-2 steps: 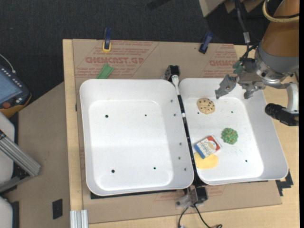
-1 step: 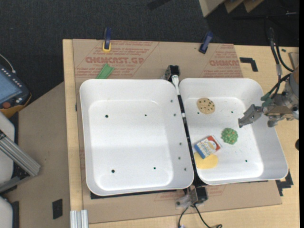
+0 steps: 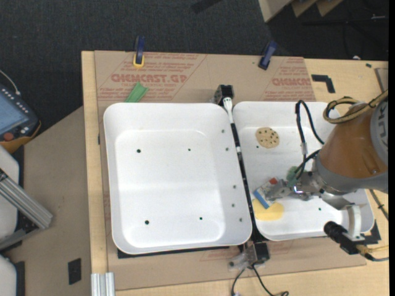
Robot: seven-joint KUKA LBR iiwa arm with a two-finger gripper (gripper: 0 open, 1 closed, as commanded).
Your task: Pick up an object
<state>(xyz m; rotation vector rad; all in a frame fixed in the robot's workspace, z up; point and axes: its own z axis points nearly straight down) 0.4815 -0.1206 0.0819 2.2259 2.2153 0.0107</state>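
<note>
My gripper [image 3: 272, 189] is low inside the right bin [image 3: 308, 227], near its left wall, at the end of the arm that comes in from the right. A small blue object [image 3: 261, 196] lies right at its tip, touching or nearly touching it. Just below that sits a flat yellow object [image 3: 270, 212] on the bin floor. A round tan disc with dark dots [image 3: 266, 137] lies farther back in the same bin, well apart from the gripper. The arm's wrist hides the bin floor behind the gripper.
The left bin [image 3: 123, 184] stands beside the right one, with a black divider [image 3: 237, 159] where they meet. A green scrap [image 3: 136, 93] lies on the cardboard behind the left bin. Black cables [image 3: 302, 125] loop over the right bin's back.
</note>
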